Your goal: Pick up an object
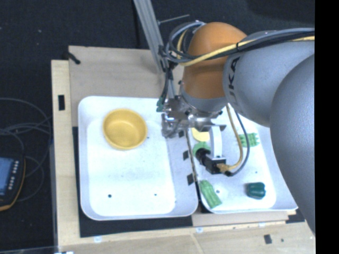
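Note:
My gripper [172,125] hangs under the orange wrist band, over the seam between the two bins, near the upper right edge of the left bin [95,194]. A yellow bowl [125,128] sits upright in that bin's upper left, well to the left of the gripper. In the right bin [280,202] lie a green-headed brush [210,193] with a thin handle, a dark green block [255,190], a light green piece [248,139] and a pale yellow thing [200,135] partly hidden by the arm. I see nothing between the fingers.
The big grey arm covers the right bin's upper and right parts. A slanted metal bar [148,20] rises behind the bins. A pendant [8,179] lies off the bench at far left. The left bin's lower half is bare white floor.

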Robot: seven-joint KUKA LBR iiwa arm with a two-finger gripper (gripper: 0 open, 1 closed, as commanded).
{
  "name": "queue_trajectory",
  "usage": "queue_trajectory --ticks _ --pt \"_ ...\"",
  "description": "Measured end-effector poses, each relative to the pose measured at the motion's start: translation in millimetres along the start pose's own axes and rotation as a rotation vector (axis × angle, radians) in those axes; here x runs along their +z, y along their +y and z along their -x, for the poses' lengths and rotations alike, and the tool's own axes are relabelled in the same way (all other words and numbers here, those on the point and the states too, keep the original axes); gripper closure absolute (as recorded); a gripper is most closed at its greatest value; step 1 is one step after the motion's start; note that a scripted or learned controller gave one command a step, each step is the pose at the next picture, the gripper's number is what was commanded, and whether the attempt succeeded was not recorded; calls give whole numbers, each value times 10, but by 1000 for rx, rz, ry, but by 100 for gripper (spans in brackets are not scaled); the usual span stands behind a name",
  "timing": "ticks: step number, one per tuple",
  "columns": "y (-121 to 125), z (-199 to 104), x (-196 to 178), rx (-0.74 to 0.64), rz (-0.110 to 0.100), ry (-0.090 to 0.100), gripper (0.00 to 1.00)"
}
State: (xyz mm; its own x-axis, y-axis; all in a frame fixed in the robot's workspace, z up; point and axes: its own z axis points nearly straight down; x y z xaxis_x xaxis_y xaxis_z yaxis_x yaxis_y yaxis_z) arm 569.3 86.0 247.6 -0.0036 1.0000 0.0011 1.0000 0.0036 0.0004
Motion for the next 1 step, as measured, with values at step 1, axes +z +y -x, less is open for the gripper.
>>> queue_trajectory --ticks 1 --pt "4 22 -1 4 0 -1 0"
